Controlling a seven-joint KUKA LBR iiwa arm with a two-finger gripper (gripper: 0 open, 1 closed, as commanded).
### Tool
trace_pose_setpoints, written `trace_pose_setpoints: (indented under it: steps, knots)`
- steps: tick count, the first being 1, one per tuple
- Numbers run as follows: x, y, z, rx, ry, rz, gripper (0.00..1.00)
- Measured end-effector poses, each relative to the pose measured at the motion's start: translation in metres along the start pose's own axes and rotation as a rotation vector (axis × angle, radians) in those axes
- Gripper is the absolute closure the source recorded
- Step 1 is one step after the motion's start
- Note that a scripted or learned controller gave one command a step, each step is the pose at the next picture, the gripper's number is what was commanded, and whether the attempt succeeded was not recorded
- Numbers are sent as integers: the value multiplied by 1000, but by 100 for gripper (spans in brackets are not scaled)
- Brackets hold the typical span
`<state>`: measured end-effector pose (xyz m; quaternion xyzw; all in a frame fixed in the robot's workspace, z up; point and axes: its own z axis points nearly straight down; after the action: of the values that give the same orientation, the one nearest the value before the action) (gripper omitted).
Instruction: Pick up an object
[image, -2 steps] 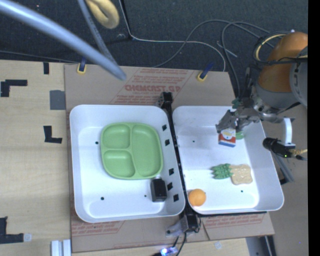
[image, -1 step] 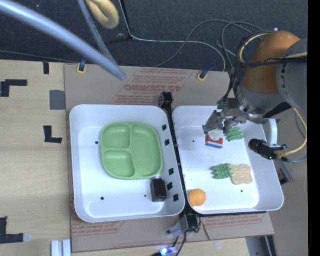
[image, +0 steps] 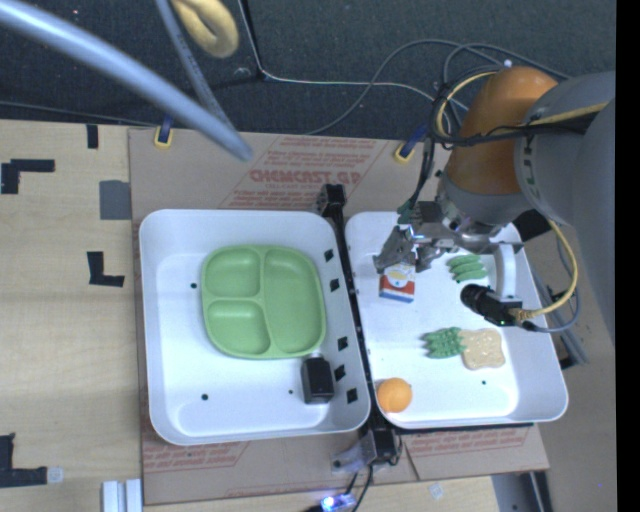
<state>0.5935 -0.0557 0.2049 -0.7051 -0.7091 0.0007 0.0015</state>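
seemingly upright small carton (image: 397, 287) below pincer (image: 405, 255), long axis vertical.

Even, bright overhead light, soft shadows; blurred bars top left

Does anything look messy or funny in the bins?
Nothing is spilled or broken. The one odd bit: a small black block sits beside the green plate in the left bin, away from the toy food in the right bin.
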Motion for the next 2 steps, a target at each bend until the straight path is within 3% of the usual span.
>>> trace_pose_setpoints:
  steps: [2]
  knots:
    - [93, 7, -10, -1, 0, -1, 100]
